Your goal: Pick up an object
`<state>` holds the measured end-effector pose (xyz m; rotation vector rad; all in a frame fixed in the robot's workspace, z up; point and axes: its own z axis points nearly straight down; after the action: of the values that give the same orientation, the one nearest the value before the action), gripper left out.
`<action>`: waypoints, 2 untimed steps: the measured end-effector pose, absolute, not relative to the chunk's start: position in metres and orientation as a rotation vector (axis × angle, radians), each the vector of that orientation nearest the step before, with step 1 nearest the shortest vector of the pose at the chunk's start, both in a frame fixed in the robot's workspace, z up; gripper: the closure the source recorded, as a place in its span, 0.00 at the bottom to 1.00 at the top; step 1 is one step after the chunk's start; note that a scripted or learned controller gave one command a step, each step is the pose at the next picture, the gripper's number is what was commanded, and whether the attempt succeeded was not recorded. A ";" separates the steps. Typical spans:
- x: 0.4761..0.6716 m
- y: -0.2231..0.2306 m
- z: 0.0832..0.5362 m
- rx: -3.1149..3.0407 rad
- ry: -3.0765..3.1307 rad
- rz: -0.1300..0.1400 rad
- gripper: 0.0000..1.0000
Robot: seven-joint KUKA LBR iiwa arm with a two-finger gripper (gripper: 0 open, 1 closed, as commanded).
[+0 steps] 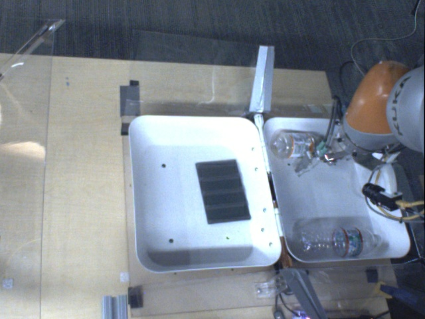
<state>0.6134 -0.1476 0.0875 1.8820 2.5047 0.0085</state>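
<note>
A pale wooden bench (pixel 73 178) is stretching across the left side, with a clear plastic sheet lying over part of it. On it, the left bin (pixel 146 198) is sitting as a shallow white tray with rounded corners. A black ribbed pad (pixel 222 191) is lying flat near the middle of that bin, turned slightly off square with the walls and well apart from all of them.

A grey metal bar (pixel 262 78) is standing out from the far end of the seam where the two bins meet.

The right bin (pixel 325 198) is sitting just beside the left one, their rims touching along the seam. A clear plastic bottle (pixel 292 144) is lying on its side in the far left corner of this bin, its body crumpled. The gripper (pixel 323 149) is hanging low at the bottle's right end, touching or nearly touching it; whether the fingers are apart or together cannot be told, because they are small and blurred against the bottle. A second clear bottle (pixel 332 240) with a coloured label is lying on its side along the near wall of the right bin, well apart from the gripper.

The arm (pixel 388 111), grey with an orange band, is reaching in from the right over the bin's far right corner.
</note>
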 end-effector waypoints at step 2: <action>0.642 -0.129 0.086 1.781 2.619 -0.050 0.00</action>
<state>0.6416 -0.1293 0.0858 1.7813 2.6194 -0.0504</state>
